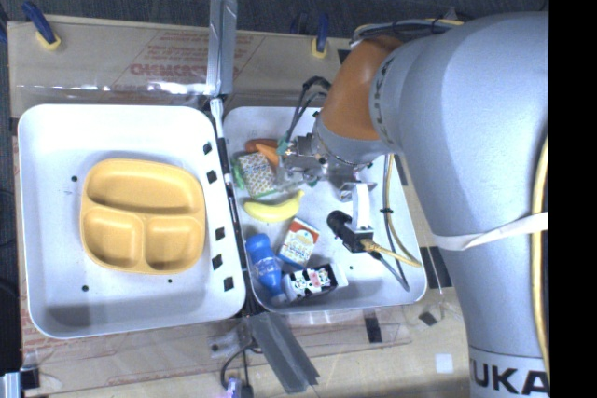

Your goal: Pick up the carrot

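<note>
Gripper (pixel 297 156), finger state impossible to tell, low in right white bin (pixel 403 286) beside slim orange carrot (pixel 262 147) near back-left corner; risks nudging green mesh packet (pixel 253 172) or curved yellow banana (pixel 272 209) instead.

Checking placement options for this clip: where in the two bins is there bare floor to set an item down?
Left bin: bare floor all around the yellow tray, widest along its near edge. Right bin: crowded with banana, carrot, blue bottle, cartons and the gripper; a small patch at its near right corner.
</note>
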Available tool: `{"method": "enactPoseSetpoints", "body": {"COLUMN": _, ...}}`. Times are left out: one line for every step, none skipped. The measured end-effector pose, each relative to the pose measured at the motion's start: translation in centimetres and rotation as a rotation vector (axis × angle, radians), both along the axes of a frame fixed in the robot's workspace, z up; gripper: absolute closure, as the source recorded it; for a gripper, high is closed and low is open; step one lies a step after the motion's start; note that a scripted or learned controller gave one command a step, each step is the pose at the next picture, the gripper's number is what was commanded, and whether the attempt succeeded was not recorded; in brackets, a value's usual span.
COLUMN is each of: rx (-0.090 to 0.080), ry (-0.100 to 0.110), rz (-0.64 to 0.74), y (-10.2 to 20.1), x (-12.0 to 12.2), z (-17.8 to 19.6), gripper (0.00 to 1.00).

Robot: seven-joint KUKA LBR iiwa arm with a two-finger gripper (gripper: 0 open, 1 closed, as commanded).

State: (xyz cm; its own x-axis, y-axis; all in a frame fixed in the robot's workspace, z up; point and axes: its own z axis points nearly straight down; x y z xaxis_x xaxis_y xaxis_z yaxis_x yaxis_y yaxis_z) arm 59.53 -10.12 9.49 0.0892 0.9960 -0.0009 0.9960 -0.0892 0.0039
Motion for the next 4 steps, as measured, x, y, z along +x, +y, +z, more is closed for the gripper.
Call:
{"method": "enactPoseSetpoints", "body": {"rx": 0.001, "ry": 0.002, "rz": 0.006, "y": 0.1, "x": 0.0, "z": 0.9, "gripper": 1.0}}
{"method": "enactPoseSetpoints", "body": {"rx": 0.002, "ry": 0.006, "rz": -0.076, "y": 9.8, "x": 3.8, "z": 9.7, "gripper": 1.0}}
{"method": "enactPoseSetpoints", "body": {"rx": 0.002, "ry": 0.008, "rz": -0.076, "y": 9.7, "x": 3.8, "z": 9.6, "gripper": 0.0}}
{"method": "enactPoseSetpoints", "body": {"rx": -0.009, "ry": 0.005, "rz": 0.049, "y": 17.0, "x": 2.8, "z": 6.3, "gripper": 0.0}}
